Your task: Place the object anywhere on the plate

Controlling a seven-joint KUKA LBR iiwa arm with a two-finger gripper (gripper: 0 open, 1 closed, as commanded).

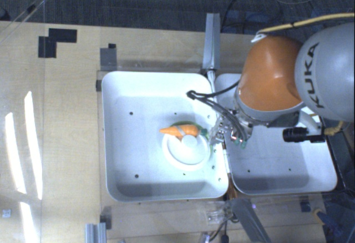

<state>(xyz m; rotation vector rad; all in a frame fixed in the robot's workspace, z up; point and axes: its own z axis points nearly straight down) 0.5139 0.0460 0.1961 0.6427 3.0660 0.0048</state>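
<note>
Orange and tapered, the carrot (181, 131) is the task's thing. It lies across the upper rim of the plate (188, 157), a small round white plate near the middle-right of the left bin (119, 142). Its rear portion overlaps the plate rim; its pointed portion overhangs the rim toward the left and appears to reach out over the bin floor.

Orientation: the long axis runs roughly left to right in the camera view, close to parallel with the bin's back wall. The narrow tip points left. The blunt end, with its green top, points right, toward the tool.

The tool (224, 133) is just beside the carrot's green end, at the wall that separates the left bin from the right bin (288, 172). Its state cannot be read: cables and the wrist housing mask the tip, so open or closed cannot be told. No object is visible held in it.

Judgement on placement: the carrot rests flat on its side, the stable pose for a tapered body. Its position at the plate's edge nearest the arm fits a short reach from the right. Part of the carrot bears on the plate, so the task condition appears met, though marginally.
</note>
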